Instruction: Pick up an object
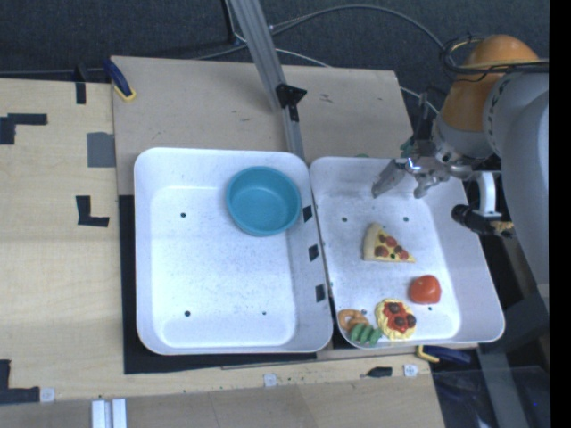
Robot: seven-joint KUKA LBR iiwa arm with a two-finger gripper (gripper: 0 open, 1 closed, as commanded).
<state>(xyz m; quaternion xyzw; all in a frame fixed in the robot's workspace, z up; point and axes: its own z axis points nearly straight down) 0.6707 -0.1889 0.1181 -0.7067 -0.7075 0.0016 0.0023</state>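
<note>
My gripper (403,185) hangs over the far part of the right bin (464,266), its two fingers spread apart with nothing between them. Below it in that bin lies a toy pizza slice (385,244). A red tomato (426,289) sits nearer the front right. A small round pizza (395,318) and a pretzel with green pieces (357,326) rest at the bin's front edge. A blue bowl (263,200) stands in the far part of the left bin (169,266).
A grey metal pole (268,61) slants down from the top to the gap between the bins. The arm's orange band (477,78) and grey body stand at the right edge. Black cables run behind the bench.
</note>
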